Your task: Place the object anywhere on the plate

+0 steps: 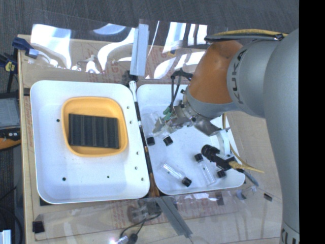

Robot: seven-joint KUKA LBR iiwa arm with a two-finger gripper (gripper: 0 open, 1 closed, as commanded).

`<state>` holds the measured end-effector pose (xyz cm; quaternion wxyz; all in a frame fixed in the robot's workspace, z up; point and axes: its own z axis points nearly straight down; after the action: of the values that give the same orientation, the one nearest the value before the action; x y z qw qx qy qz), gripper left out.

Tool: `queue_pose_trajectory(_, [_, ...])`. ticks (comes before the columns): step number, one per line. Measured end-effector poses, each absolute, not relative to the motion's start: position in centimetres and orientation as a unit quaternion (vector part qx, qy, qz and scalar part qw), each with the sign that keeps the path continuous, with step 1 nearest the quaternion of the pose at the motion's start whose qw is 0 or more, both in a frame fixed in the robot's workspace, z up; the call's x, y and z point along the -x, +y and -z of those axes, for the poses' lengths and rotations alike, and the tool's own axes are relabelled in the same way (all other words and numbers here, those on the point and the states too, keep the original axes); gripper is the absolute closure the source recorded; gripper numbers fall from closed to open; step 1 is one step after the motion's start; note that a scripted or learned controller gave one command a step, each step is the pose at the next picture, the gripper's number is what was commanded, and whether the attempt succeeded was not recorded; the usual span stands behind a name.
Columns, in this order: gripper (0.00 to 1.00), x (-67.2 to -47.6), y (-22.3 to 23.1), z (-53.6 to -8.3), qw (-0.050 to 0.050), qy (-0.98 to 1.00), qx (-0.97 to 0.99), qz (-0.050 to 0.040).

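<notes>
1. Two shallow white bins sit side by side on a bench, their inner edges almost touching along a thin divider.
2. The left bin (45, 177) has bare floor all round its contents, widest along its near edge.
3. A yellow plate (94, 109) lies in the left bin's far half, with a dark ribbed insert (95, 130) resting inside it.
4. The right bin (152, 98) holds several small clear vials with black caps: one vial (174, 172) near the near edge, others scattered toward the right corner.
5. The grey and orange arm (238, 75) covers the right bin's far right part.
6. The gripper (170, 120) hangs over the middle of the right bin, above the vials; whether it is wide, narrow or holding anything cannot be told.
7. Letters reading "KU" show on the arm's grey shell.
</notes>
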<state>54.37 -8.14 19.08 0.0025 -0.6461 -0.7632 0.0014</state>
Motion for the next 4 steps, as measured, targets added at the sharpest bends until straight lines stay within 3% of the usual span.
queue_pose_trajectory(1, [0.00, -54.4, -8.2, -19.1, 0.002, -0.763, 0.646, -0.0014])
queue_pose_trajectory(2, [0.00, -49.8, -1.1, -19.1, 0.002, -0.734, 0.679, -0.0020])
queue_pose_trajectory(3, [0.00, -47.6, 1.2, -19.1, 0.003, -0.822, 0.569, -0.0016])
queue_pose_trajectory(4, [0.00, -50.3, 6.9, -19.1, 0.001, -0.822, 0.569, -0.0013])
